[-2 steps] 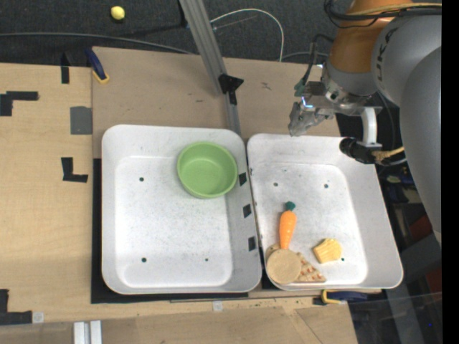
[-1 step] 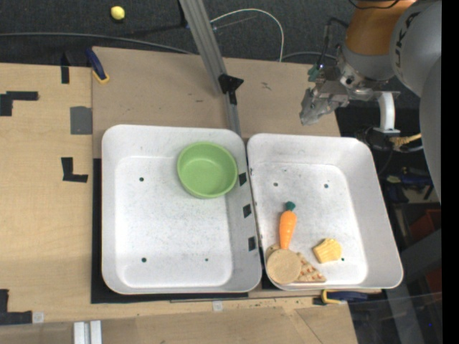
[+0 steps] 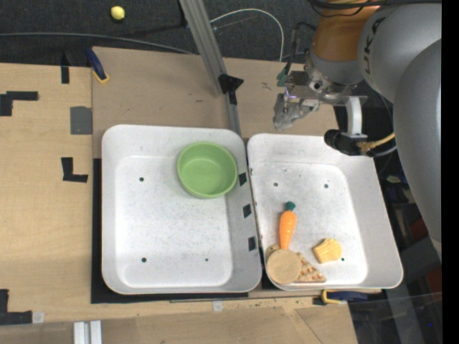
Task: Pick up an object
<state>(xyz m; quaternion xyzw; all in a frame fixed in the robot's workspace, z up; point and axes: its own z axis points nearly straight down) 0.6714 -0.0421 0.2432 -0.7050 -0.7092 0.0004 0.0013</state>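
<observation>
An orange toy carrot (image 3: pixel 287 226) with a green top lies in the right bin (image 3: pixel 358 185), near its front. Just in front of it sit a round tan cookie (image 3: pixel 284 265), a yellow cheese wedge (image 3: pixel 328 251) and a waffle-patterned piece (image 3: pixel 310 272). A green bowl (image 3: pixel 206 168) stands in the left bin (image 3: pixel 129 213), at its back right. My gripper (image 3: pixel 287 115) hangs above the back edge of the right bin, well behind the carrot, with nothing between its fingers. Its fingertips look close together.
A grey metal pole (image 3: pixel 204 38) slants across the bench behind the bins. A small yellow ball (image 3: pixel 117 12) lies on the dark floor at the far left. Black tape marks dot the bench on the left.
</observation>
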